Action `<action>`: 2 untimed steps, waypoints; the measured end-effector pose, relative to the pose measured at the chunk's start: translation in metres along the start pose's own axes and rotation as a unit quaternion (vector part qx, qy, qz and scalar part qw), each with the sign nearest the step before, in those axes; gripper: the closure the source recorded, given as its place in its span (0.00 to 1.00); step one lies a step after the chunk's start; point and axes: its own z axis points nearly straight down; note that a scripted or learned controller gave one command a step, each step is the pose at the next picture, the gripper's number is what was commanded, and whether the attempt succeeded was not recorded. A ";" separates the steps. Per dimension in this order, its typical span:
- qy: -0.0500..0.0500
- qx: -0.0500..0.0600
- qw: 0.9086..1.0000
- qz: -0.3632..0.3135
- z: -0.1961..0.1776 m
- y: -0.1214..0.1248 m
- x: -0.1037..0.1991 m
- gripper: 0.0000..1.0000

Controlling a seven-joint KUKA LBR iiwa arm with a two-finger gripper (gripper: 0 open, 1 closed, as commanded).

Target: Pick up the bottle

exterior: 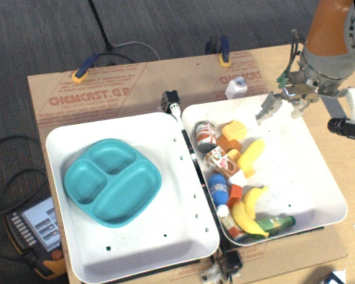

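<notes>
A green bottle point(277, 224) lies on its side against the front wall of the right bin point(318, 167), its neck end tucked under a banana point(246, 214). A small blue bottle-like item point(218, 186) lies in the pile along the bin's left wall. My gripper point(281, 107) hovers over the right bin's back right corner, far from the green bottle. Its fingers point(266, 108) are spread open with nothing between them.
The left bin point(82, 257) holds a teal divided plate point(111, 181). Along the right bin's left side are a can point(203, 134), an orange block point(232, 136), a second banana point(252, 155) and other toy food. A small white object point(235, 85) sits behind the bins.
</notes>
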 end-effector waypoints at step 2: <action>0.001 0.000 0.991 -0.130 0.055 -0.123 0.003 1.00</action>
